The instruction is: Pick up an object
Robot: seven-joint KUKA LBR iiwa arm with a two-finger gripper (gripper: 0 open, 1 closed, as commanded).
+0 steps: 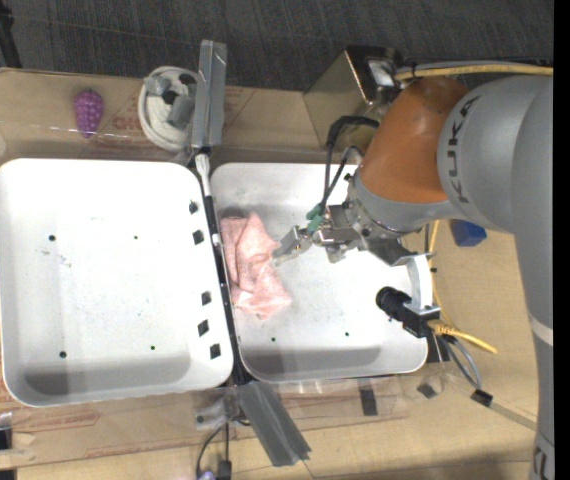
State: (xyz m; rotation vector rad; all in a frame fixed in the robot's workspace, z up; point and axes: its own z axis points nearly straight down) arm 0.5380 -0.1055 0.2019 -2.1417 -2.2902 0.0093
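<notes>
- The pink cloth [254, 265] will probably handle as something very light and soft. It has no stiffness, so it will sag and hang down when it is lifted, and it will not break or slip much.
- A good place to take hold of it is, in my judgement, a raised fold near its upper half, where the material is bunched and two fingers can pinch a thick ridge. The flat thin edge at its lower end would be harder to catch against the bin floor.
- The cloth looks pale pink, crumpled, and longer than it is wide, with wrinkles and small folds over its surface. It seems to be one piece, but the view is not sharp enough to be sure.
- It lies in the right bin [365, 358], on the floor close to the left wall, just beside the divider between the two bins. The left bin [25, 268] is next to it.
- The end effector [287, 245] is over the right bin, with its tips pointing toward the cloth and very near its right edge. Nothing is seen between the fingers, so it holds nothing. I cannot tell if the fingers are spread or pressed together, because they are small and blurred here.
- On the bench [35, 98] behind the bins there are a purple object [88, 111] and a white coil [169, 103], well apart from the cloth.
</notes>
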